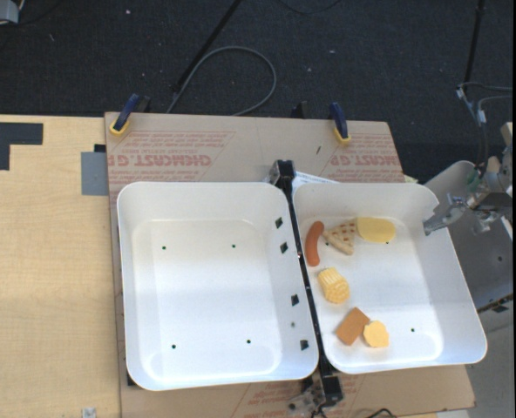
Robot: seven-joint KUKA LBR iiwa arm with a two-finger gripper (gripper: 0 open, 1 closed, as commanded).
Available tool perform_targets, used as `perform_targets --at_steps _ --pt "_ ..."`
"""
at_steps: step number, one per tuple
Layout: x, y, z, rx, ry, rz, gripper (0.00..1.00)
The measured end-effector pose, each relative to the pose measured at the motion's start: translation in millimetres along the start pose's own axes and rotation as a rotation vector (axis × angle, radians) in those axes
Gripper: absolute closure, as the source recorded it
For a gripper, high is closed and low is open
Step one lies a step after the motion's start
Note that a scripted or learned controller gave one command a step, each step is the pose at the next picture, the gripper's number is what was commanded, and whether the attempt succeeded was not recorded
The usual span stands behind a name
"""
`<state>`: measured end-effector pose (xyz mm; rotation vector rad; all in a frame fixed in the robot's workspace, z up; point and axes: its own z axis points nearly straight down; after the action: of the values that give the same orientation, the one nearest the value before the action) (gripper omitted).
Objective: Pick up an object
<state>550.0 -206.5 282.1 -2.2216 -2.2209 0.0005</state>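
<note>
The right bin (454, 316) holds several food-shaped pieces. A reddish sausage (313, 242) lies by the divider, with a tan waffle wedge (342, 235) and a yellow oval piece (376, 230) to its right. Below them lies a yellow corn cob (333, 285). Near the front sit a brown square (353, 326) and a small yellow round piece (376, 334), touching each other. My gripper (438, 219) hangs over the bin's right rim, to the right of the yellow oval piece and apart from every piece. Nothing shows held in it.
The left bin (145, 233) stands beside the right one on a cardboard sheet (241, 146), which a yellow clamp (125, 116) and a second clamp (338, 122) pin down. A wooden benchtop (40, 277) lies to the left. A grey cable (232, 59) loops across the dark floor behind.
</note>
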Motion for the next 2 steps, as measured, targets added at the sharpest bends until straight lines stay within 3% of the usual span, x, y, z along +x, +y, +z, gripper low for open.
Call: perform_targets --at_steps 1,2 --pt "24.9 -33.8 142.4 0.012 0.004 -0.001 0.00" --pt "12.8 -37.3 159.5 0.002 0.001 -0.010 0.00"
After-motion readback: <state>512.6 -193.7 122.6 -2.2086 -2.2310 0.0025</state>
